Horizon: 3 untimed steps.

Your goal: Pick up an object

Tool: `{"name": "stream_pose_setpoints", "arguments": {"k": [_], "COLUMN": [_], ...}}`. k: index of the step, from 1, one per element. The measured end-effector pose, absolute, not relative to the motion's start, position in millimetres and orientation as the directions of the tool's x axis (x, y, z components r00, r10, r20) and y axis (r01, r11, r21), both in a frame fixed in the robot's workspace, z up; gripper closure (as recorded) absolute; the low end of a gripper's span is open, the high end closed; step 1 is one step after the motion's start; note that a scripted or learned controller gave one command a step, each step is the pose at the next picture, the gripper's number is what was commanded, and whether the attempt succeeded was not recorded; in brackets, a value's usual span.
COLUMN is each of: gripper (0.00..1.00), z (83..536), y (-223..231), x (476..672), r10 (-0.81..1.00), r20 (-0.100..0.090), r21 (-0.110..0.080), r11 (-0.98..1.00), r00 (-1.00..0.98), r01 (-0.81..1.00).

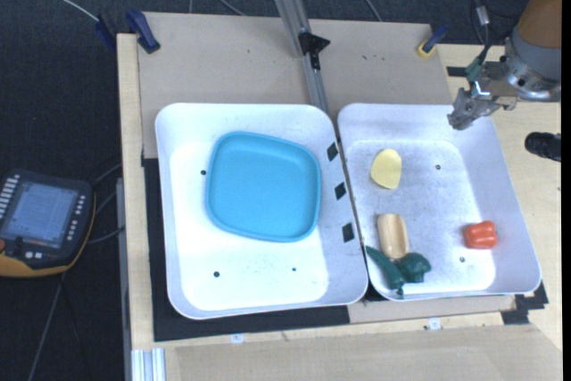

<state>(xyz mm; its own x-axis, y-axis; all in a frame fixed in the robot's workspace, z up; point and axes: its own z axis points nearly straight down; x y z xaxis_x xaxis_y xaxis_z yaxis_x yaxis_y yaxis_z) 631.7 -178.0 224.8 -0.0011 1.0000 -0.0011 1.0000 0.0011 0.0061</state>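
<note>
**Gripper above the right bin's far corner, objects on the bin floor**

Arm [540,31] detail is partly lost at the upper right of the frame: its body is cut by the frame edge, showing a tan-orange band and a grey wrist. The gripper [464,113] hangs over the upper right corner of the right bin [508,192]; it is small and dark against the white rim, and I cannot tell how it is set or whether it carries anything.

On the right bin's speckled white floor lie four objects, all well apart from the gripper. A pale yellow piece [386,169], rounded and smooth, sits at upper centre. A tan cylinder [392,233] lies below it, its lower end touching a dark green object [401,268] of irregular shape, which reaches the bin's lower rim; what it is cannot be made out. A small orange-red object [480,234], glossy and lumpy, rests near the right wall.

The left bin [178,281] holds a shallow turquoise plate [264,186] with rounded corners and a smooth matte face. A grey metal rail [290,4] runs down from the top edge to the gap between the bins.
</note>
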Motion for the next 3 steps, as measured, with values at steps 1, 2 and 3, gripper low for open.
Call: {"name": "stream_pose_setpoints", "arguments": {"k": [1,2,3], "gripper": [1.00,1.00,1.00], "z": [259,250,237], "y": [-178,-132,-81], "x": [632.4,627.3,612.4], "r10": [1.000,1.000,1.000], "r20": [-0.001,0.001,0.001], "r21": [0.004,0.001,0.000], "r11": [0.001,0.004,0.004], "r00": [-0.001,-0.004,-0.004], "r01": [1.000,1.000,1.000]}}
